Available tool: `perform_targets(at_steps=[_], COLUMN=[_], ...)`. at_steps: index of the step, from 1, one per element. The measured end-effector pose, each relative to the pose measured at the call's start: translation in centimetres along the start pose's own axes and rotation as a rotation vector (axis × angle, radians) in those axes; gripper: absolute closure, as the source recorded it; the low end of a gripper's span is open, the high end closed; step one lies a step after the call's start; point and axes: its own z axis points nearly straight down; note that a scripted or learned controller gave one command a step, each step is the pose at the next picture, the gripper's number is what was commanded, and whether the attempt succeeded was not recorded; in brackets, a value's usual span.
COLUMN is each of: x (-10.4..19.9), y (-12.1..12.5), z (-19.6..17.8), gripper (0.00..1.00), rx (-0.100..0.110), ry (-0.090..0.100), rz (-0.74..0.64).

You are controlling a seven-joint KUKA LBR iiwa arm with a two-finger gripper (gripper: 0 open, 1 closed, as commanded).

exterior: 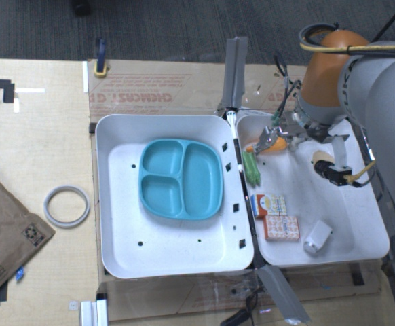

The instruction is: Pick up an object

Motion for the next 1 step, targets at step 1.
perform_targets(at_steps=[1], x=[5.12], y=[0.47], z=[-9.93], gripper=[0.00], rx=[-0.001], ry=[-0.001], rz=[-0.137])
